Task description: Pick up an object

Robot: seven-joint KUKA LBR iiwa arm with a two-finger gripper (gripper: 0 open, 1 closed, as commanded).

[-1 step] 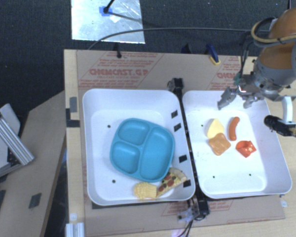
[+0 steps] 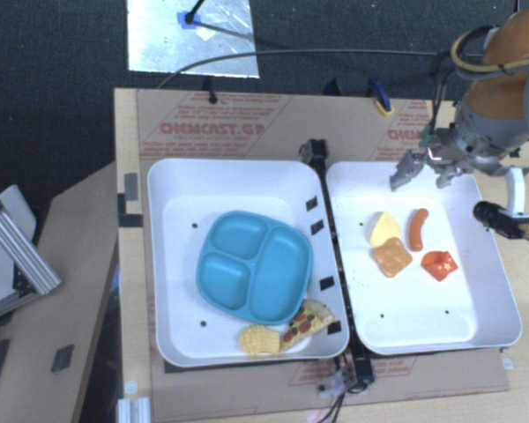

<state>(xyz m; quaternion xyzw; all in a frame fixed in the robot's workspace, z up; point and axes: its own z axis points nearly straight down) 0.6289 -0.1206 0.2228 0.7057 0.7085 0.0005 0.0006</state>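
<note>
White bins (image 2: 181,179): two | right: four toys (left: three) | tool (image 2: 425,171) open

Red "CHEMCAST G.P." print on brown board (image 2: 213,129) under bins.

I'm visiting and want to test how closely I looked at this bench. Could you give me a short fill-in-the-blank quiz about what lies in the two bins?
1. The blue divided plate lies in the ____ bin.
2. The pizza slice sits beside a yellow ____ at that bin's near edge.
3. The sausage lies in the ____ bin.
4. The gripper hangs above that bin's ____ edge.

Missing words: left; waffle; right; far
</note>
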